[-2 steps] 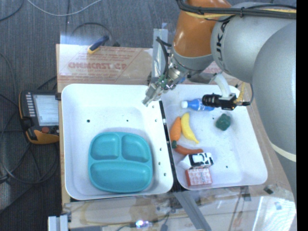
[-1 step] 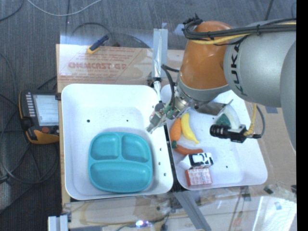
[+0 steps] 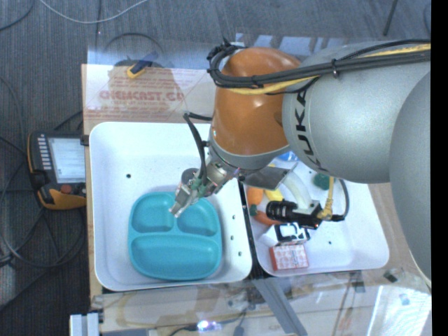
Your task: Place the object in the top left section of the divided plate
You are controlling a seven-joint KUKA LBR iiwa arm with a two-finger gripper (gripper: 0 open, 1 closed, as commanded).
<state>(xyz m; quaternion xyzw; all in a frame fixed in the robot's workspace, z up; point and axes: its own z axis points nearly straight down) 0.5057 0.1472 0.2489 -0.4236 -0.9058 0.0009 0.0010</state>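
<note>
**Gripper over the ridge of the blue plate**

Camera view: the metal gripper (image 3: 183,203) hangs low over the glossy turquoise divided plate (image 3: 175,238), at the ridge between its two upper sections. Whether its fingers are parted or holding anything, I cannot tell. The plate, rounded and smooth, lies in the left white bin (image 3: 112,159). The right bin (image 3: 350,247) holds a red packet (image 3: 289,257) and an orange piece (image 3: 255,196).

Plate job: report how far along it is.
Done: the tool is over the blue plate in the left bin, at the divider between its two top sections. In hand: I can't tell whether it holds anything. Left: no object lies in the top left section yet.
</note>
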